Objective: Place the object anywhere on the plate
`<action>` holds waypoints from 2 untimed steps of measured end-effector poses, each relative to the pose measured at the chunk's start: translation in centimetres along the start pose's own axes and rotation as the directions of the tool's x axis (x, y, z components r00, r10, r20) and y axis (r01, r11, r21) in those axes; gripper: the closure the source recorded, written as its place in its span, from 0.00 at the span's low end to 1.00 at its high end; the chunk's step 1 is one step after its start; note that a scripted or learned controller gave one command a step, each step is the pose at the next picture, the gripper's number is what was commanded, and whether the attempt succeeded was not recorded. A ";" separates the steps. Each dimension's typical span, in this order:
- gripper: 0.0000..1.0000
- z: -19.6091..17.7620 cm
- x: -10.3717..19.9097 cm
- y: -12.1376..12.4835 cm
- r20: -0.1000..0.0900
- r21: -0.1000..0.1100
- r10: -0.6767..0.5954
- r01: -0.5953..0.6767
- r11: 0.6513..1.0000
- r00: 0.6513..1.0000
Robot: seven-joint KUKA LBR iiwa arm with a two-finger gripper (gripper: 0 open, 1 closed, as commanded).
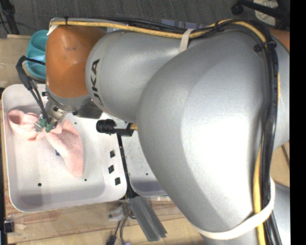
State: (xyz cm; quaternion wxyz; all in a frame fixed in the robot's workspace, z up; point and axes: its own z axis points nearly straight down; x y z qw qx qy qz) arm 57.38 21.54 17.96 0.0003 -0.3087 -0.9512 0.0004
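Your object here looks to be the pink cloth (61,142), lying crumpled in the left bin (20,198). It spreads from a bunched lump near the bin's upper left corner down toward the middle of the floor in a loose, flattened tongue. It lies slack and rumpled, as soft fabric does when nothing tensions it, so you should expect it to drape and trail if lifted, not come up as one piece.

The gripper (45,124) sits directly over the bunched part of the cloth, its tip at the fabric or just above it. That is a sensible spot: a raised fold gives more to pinch than the flat spread. You can see small green parts at the tip against the pink, but the wrist and the orange band (66,60) crowd the view, so I cannot tell whether the jaws are apart or closed, nor whether any fabric is caught.

A teal item (36,50) sits beyond the far edge of the left bin, partly behind the arm; it may be the plate, though too little shows to be sure. The grey arm (204,126) covers most of the right bin (143,188), leaving you a corner near the divider.
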 end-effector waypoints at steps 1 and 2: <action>1.00 -15.5 -7.1 0.2 0.004 -0.003 -0.196 0.196 0.981 0.981; 1.00 -22.2 -10.7 -11.8 0.008 -0.001 -0.523 0.523 0.852 0.852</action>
